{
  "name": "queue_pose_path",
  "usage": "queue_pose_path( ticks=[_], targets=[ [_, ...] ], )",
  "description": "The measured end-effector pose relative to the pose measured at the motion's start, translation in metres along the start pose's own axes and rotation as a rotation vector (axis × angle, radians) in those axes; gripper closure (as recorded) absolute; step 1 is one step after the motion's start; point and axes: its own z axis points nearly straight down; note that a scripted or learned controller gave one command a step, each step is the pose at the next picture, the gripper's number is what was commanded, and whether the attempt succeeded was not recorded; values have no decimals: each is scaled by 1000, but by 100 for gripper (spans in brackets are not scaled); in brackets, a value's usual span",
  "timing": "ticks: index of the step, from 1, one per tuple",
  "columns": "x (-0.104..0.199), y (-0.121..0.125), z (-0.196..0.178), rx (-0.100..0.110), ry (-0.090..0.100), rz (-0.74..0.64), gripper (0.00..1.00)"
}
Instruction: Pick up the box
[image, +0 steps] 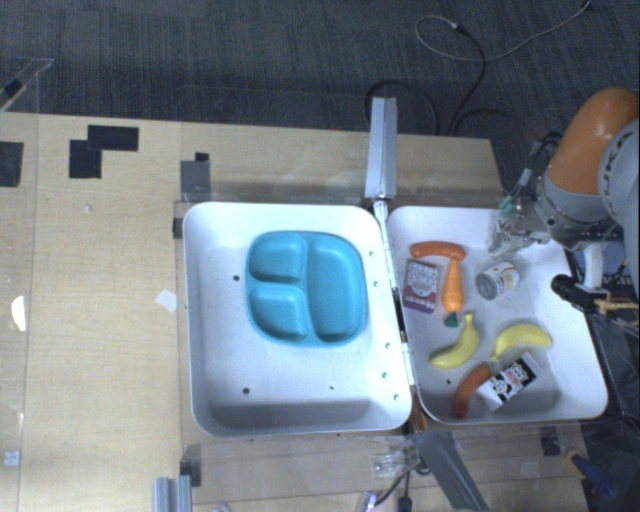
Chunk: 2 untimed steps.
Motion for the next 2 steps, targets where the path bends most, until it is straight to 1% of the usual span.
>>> queue_pose_path(
  ticks=[1, 2],
  targets=[
    [15, -6, -213, 8, 0, 68, 100],
    [21, 14, -276, 8, 1, 58, 100]
  ],
)
